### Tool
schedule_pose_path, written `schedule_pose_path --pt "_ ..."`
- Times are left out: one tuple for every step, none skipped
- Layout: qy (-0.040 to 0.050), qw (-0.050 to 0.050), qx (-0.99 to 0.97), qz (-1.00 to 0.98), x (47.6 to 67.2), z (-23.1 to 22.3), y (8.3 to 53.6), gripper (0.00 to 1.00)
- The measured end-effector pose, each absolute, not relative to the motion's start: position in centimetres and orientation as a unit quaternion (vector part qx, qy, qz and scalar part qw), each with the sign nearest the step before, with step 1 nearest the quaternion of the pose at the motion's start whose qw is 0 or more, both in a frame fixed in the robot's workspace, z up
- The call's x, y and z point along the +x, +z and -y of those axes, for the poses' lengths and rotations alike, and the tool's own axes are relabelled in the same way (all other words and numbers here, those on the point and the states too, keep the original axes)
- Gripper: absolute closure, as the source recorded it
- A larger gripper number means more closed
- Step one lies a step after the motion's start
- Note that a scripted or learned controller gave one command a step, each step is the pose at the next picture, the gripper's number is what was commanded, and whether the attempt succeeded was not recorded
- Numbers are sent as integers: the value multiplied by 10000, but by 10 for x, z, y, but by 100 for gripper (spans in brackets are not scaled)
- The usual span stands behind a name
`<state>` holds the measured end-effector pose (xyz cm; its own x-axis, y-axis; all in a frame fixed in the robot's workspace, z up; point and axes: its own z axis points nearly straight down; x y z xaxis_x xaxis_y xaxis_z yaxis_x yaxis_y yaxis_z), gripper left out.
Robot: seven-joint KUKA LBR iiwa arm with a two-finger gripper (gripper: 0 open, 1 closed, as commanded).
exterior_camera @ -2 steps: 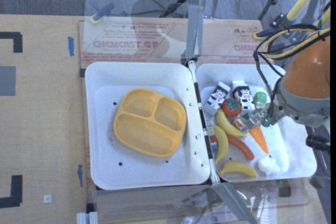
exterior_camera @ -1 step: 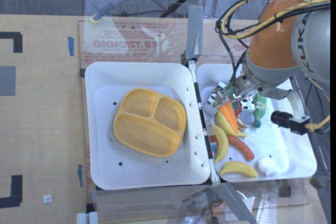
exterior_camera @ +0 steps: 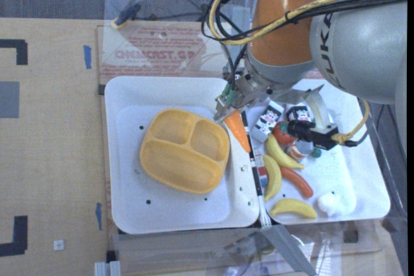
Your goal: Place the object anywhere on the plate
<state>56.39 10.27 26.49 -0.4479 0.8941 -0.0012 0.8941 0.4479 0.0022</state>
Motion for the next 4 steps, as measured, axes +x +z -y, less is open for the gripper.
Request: schedule_pose_path --pt "7 16 5261 -8504 601 -147 240 100" --pt "8 16 5259 -8505 601 -147 241 0" --pt "-7 -8 5931 -8051 549 -141 162 0" --pt "9 16 5214 -8533 644 -147 208 0"
